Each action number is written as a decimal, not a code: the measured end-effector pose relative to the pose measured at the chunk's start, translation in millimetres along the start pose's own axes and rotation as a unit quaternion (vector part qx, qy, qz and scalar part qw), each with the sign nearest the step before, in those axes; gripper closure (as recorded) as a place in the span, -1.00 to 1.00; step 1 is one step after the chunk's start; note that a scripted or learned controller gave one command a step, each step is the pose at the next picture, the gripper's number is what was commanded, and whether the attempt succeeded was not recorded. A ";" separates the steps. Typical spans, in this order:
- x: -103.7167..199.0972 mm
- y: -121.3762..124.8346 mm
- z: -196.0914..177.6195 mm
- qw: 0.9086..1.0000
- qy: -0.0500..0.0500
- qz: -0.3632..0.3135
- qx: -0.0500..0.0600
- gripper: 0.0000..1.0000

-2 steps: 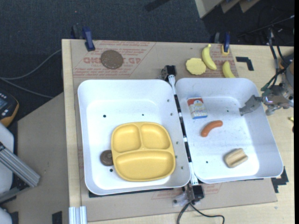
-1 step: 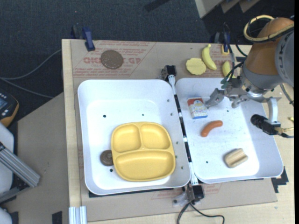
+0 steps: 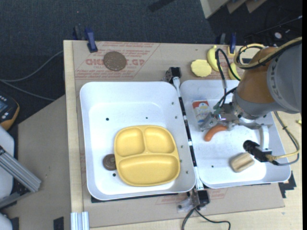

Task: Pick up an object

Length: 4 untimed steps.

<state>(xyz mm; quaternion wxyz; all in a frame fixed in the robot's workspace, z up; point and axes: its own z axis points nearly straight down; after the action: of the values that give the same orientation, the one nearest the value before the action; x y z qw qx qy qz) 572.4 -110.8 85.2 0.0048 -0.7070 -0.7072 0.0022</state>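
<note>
The left bin (image 3: 91, 128) is smooth white plastic with rounded corners; in it lies a glossy yellow tray (image 3: 145, 155) moulded into three compartments, and a small brown disc (image 3: 109, 162) touches the tray's lower left edge. The right bin (image 3: 254, 176) holds an orange sausage-shaped piece (image 3: 214, 132) near its middle left, a small white packet (image 3: 201, 108) with red and blue print too small to read above it, and a tan, log-like block (image 3: 241, 162) toward the lower right. The jaws (image 3: 221, 116) hang low over the bin just above and right of the orange piece, half hidden by the grey arm (image 3: 283, 80) and its orange band; whether they are spread or closed cannot be told. On the table (image 3: 72, 104), upper centre, faded red lettering is partly covered by a round brown disc (image 3: 114, 60); a lumpy yellow shape (image 3: 201, 67) lies to its right.
</note>
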 end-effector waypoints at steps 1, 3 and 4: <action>-1.8 3.1 -14.6 1.000 -0.002 0.000 -0.005 1.00; -14.3 -69.5 2.5 1.000 -0.001 0.002 0.000 -1.00; -12.9 -65.2 -8.7 1.000 -0.002 0.001 -0.005 1.00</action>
<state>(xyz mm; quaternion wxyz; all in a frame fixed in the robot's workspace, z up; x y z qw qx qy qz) 507.3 -123.8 94.5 -0.0004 -0.7075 -0.7067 -0.0002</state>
